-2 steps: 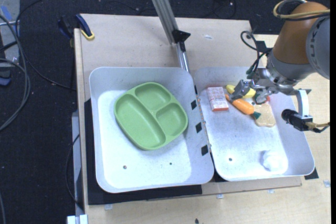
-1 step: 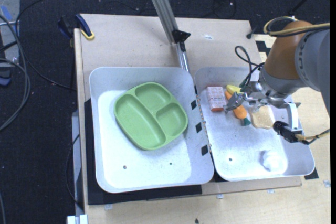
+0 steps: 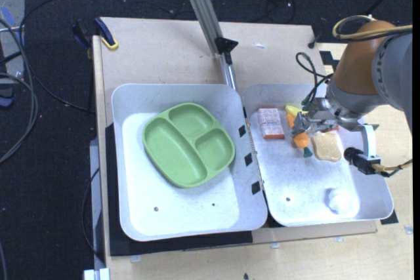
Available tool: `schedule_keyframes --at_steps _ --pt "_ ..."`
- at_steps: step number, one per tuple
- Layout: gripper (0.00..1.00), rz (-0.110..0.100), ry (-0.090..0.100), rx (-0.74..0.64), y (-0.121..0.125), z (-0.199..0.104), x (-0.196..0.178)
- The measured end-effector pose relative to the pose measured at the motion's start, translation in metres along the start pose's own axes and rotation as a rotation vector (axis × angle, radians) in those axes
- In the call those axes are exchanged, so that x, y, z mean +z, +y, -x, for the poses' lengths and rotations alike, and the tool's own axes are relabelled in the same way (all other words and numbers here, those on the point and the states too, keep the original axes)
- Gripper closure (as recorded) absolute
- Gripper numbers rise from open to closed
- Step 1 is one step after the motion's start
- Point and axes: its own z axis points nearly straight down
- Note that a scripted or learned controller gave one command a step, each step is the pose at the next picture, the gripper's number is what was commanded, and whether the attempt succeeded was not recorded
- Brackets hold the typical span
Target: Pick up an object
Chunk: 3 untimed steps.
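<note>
The small orange object (image 3: 300, 139) sits in the right-hand bin (image 3: 367, 206), right under my fingertips, with a small green piece (image 3: 307, 151) touching its near side. My gripper (image 3: 303, 125) hangs just above it, low in the bin, but my wrist hides the tips, so I cannot tell whether my fingers are apart or closed, or whether anything sits between them. Just to the camera's left of my fingers lies a pink and white block (image 3: 270, 123), and a yellow piece (image 3: 291, 112) peeks out on the far side of them. A tan sponge-like slab (image 3: 327, 147) rests just beside the orange object. Nearer the camera lies a white ball (image 3: 340, 200). Well off in the other bin (image 3: 131, 220) is a green divided plate (image 3: 189, 144).
</note>
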Motion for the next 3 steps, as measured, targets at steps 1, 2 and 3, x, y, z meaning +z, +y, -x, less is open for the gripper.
schedule_keyframes --at_steps 1,2,3 --pt "1.00 0.005 -0.001 0.000 0.004 0.010 -0.051" --pt "1.00 0.006 -0.001 -0.003 0.005 0.010 -0.105" --pt "1.00 -0.002 0.002 -0.007 -0.002 -0.032 -0.108"
